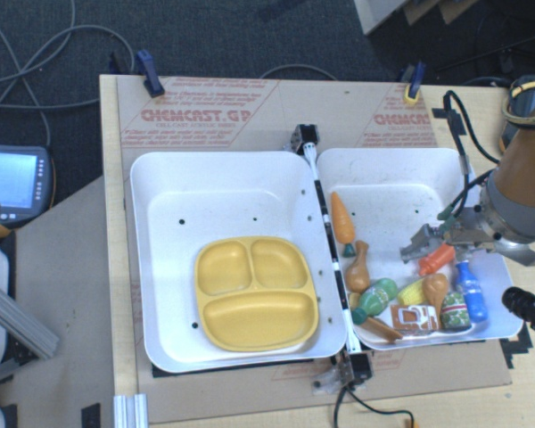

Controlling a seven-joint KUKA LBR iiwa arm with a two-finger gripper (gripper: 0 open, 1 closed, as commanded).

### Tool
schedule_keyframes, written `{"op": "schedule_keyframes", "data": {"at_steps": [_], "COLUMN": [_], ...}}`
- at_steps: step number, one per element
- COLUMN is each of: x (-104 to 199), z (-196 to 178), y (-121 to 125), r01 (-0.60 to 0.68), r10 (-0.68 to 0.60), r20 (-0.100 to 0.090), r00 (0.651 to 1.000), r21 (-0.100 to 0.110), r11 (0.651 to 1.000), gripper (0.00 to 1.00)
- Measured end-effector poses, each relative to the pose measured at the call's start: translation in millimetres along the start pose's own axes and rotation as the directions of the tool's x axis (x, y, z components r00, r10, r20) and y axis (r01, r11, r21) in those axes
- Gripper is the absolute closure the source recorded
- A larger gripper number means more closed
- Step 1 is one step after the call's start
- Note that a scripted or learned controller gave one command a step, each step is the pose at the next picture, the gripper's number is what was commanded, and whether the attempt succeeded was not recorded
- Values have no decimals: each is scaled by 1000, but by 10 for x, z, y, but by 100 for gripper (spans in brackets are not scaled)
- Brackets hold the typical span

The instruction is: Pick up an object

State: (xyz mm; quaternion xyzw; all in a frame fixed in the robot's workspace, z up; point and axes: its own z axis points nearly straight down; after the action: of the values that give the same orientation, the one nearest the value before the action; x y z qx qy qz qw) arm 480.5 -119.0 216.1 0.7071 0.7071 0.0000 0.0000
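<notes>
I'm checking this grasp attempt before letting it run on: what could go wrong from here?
1. The gripper sits above a tight pile in the right bin; closing near the orange-red piece could nudge the blue bottle or catch two items.
2. The toys crowd the bin's near edge, so a push might tip one out.

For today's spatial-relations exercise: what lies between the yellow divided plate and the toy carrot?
In the camera view, between the yellow divided plate and the toy carrot run the two white bins' adjoining rims, with bare bin floor on either side.
</notes>
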Motion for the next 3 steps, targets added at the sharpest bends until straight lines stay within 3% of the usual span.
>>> {"op": "schedule_keyframes", "data": {"at_steps": [1,2,3], "x": [-489,-283,-391], "z": [1286,1320,1319], "y": [-38,311,-35], "r01": [-5,3,-3], "r10": [5,-3,3], "r20": [-1,2,-2], "r00": [1000,1000,1000], "r21": [8,-3,5], "r11": [1000,1000,1000], "gripper": [0,0,0]}}
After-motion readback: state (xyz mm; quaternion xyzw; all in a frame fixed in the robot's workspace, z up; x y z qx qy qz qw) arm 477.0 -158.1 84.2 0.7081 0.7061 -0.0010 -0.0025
